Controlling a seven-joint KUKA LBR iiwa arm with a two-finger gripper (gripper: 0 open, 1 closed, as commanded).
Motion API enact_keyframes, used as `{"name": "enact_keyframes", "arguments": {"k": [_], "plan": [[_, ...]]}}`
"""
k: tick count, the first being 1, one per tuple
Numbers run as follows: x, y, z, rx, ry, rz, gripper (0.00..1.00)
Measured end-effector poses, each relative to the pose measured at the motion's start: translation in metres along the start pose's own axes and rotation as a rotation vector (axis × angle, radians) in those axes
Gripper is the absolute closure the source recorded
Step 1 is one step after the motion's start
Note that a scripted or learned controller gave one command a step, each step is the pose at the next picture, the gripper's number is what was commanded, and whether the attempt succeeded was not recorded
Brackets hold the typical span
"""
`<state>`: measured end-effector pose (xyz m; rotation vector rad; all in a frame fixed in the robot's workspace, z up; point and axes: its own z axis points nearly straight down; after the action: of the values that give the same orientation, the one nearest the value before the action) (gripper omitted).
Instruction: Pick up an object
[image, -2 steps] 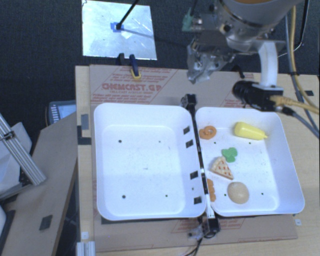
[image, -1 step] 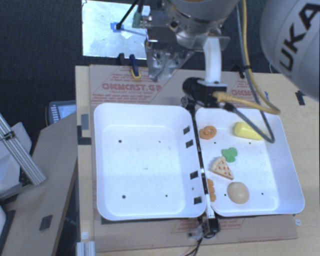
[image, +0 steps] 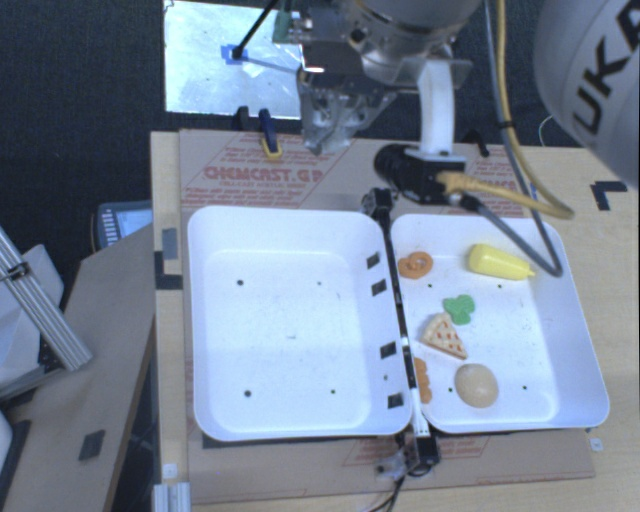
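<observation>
We see the gripper (image: 325, 125) above the bench's far edge, beyond the left bin (image: 215, 330); whether its jaws are apart we cannot tell. In the right bin (image: 575, 340) lie a yellow toy (image: 497, 262), an orange ring (image: 415, 265), a green piece (image: 460, 307), a pizza slice (image: 444, 337) and a tan ball (image: 477, 384).

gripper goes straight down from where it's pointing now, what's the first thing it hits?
Probably the cardboard sheet behind the left bin, not a bin: the gripper hangs above the bench's far edge. Depth is unclear from this slant.
</observation>
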<state>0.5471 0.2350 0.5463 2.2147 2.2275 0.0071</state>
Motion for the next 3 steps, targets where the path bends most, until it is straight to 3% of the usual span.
{"name": "enact_keyframes", "arguments": {"k": [2,3], "plan": [[0.001,0.000,-0.022,-0.003,0.002,-0.005,1.00],[-0.002,0.046,0.152,0.015,-0.008,0.007,1.00]]}}
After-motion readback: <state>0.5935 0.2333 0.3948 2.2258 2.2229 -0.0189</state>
